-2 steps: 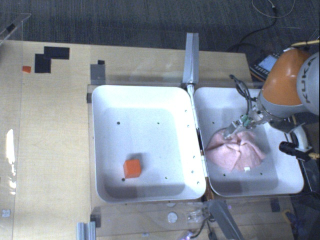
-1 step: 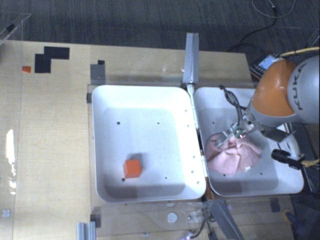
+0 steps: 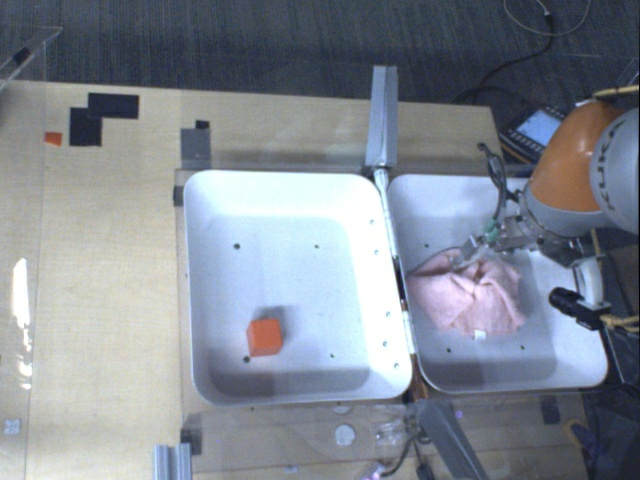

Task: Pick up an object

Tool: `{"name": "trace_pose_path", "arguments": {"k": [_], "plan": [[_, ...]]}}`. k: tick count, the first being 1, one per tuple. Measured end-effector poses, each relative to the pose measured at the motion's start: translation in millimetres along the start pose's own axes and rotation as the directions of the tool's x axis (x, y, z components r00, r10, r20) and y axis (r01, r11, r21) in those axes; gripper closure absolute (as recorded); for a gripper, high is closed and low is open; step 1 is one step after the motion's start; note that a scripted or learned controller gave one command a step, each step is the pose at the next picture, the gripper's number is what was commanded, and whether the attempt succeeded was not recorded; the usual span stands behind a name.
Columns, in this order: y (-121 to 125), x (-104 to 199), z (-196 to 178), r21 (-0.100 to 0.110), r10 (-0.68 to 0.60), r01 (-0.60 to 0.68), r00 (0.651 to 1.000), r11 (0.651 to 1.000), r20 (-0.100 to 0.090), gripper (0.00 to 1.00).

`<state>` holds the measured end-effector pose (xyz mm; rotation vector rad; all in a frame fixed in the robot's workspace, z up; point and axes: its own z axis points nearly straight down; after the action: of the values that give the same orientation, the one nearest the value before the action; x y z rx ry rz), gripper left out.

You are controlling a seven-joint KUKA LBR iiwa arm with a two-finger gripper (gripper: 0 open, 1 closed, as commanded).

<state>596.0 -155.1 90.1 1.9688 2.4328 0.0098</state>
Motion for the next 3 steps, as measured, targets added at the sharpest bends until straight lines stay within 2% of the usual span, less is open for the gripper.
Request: {"name": "trace_pose_path", "arguments": {"k": [1,2,3], "plan": [[-8.9,-5.5,-0.4,-0.002,-0.191,0.191,0.982,0.982,0.000,0.00],[-30.7,34.1,-1.2,-0.003,-0.234,0.234,0.972,0.972,0.000,0.00],[-25.8,33.5,-15.2,-0.015,-0.236,0.236,0.972,0.972,0.008,1.00]]}}
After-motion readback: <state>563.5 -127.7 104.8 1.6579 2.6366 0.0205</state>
